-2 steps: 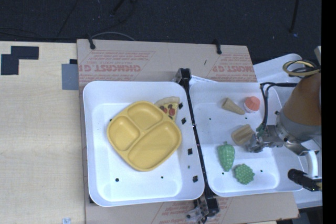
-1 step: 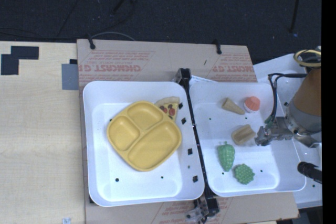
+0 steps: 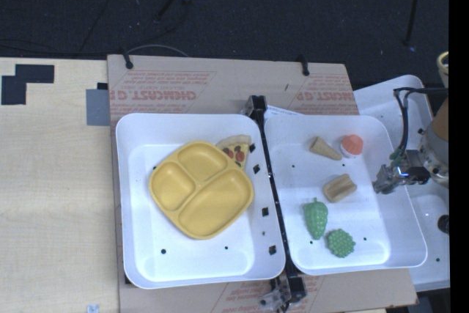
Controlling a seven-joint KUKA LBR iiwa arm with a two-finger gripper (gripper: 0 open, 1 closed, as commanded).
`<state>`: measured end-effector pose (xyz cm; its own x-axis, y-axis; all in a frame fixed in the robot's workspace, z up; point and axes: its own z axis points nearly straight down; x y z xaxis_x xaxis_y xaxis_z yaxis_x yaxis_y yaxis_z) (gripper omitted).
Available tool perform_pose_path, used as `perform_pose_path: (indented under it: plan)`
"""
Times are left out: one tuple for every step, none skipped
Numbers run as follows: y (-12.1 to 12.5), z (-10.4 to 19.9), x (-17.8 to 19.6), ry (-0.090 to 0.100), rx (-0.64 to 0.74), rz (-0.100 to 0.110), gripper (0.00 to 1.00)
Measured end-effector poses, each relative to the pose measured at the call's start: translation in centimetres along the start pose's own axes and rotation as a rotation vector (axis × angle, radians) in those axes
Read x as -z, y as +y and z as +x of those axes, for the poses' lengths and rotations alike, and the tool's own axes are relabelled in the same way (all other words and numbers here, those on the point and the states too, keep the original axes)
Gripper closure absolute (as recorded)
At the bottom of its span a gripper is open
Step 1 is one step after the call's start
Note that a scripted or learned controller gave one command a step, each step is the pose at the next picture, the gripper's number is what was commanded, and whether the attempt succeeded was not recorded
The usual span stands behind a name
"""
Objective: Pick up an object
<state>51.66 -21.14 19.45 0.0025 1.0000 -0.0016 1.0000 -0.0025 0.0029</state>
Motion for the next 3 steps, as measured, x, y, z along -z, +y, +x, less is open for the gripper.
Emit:
perform_pose_path:
  plan:
    - [0.1,-0.1,3.9,0.001,0.004,0.000,1.00]
    - [-1.2,5.6,3.8,0.005,0.007,0.006,1.00]
    - [-1.7,11.5,4.5,0.005,0.009,0.006,1.00]
